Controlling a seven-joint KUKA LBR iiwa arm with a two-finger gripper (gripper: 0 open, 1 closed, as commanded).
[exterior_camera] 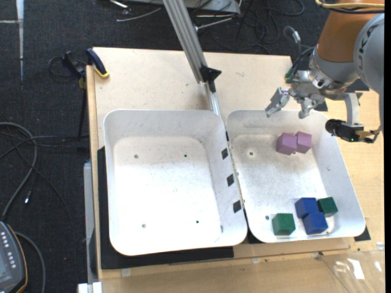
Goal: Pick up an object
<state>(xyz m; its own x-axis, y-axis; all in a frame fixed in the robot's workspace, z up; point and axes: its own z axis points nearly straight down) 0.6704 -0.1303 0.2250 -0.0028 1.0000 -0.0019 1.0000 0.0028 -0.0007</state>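
Green foam-like cube (pixel 283 224) lies far below; pink blocks (pixel 294 143), just beneath my spread, empty gripper (pixel 292 104), look light and rigid: pinch flat sides.

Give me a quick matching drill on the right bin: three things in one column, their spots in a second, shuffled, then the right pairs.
Things:
1. pink blocks
2. blue blocks
3. claw

Places:
A. near edge of the right bin, between two green blocks
B. above the bin's far edge, holding nothing
C. far half of the bin, a touching pair

The two green blocks are the lighter green block and the dark green block.

Pairs: 1-C, 2-A, 3-B
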